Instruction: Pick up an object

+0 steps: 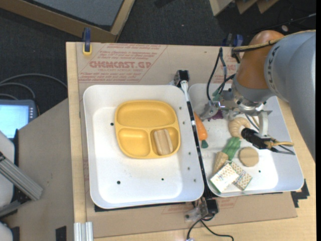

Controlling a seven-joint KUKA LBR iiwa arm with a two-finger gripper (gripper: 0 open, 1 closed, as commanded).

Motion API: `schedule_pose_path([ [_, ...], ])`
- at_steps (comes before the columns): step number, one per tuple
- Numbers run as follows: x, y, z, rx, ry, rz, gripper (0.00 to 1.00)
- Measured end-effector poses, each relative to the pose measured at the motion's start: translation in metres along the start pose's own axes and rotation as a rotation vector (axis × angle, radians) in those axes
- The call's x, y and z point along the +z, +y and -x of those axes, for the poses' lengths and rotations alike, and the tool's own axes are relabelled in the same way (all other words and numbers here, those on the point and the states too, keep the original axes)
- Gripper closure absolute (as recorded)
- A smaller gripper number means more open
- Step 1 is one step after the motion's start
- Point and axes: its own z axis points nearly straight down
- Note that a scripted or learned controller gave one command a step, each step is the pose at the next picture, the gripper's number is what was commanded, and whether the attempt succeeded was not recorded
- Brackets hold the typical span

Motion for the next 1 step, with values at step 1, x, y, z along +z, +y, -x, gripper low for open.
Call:
schedule_pose_path([
  [1, -0.0008, 0.0422, 0.0013, -0.003, -0.004, 0.011, 0.0],
])
